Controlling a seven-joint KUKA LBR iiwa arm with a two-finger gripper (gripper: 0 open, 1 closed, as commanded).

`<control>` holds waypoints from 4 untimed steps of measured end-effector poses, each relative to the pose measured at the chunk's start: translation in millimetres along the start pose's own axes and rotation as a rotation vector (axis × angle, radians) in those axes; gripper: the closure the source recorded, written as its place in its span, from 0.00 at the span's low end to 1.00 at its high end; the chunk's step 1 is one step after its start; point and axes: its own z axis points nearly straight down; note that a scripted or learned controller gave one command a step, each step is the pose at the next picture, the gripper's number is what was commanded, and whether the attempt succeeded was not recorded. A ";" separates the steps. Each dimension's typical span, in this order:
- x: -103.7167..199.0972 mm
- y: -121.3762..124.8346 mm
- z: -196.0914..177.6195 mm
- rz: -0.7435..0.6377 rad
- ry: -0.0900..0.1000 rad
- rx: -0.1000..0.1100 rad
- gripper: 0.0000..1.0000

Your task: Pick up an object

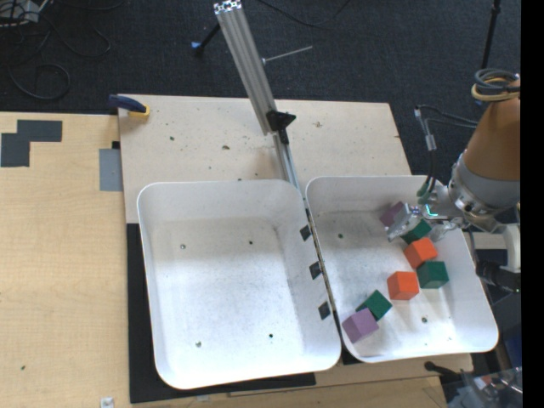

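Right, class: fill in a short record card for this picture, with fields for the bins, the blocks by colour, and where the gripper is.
bins: left bin and right bin, side by side
blocks, all in right bin: two purple, two orange, two green
gripper: low over the right bin's far end, beside the upper purple block
arm: enters from the right
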 end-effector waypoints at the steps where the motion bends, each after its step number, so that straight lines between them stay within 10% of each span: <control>1: -0.5 0.8 -2.0 0.002 -0.001 -0.004 0.00; 3: 1.8 5.0 109.8 0.004 -0.002 -0.008 0.00; 4: 1.0 4.6 99.2 0.010 -0.001 -0.007 1.00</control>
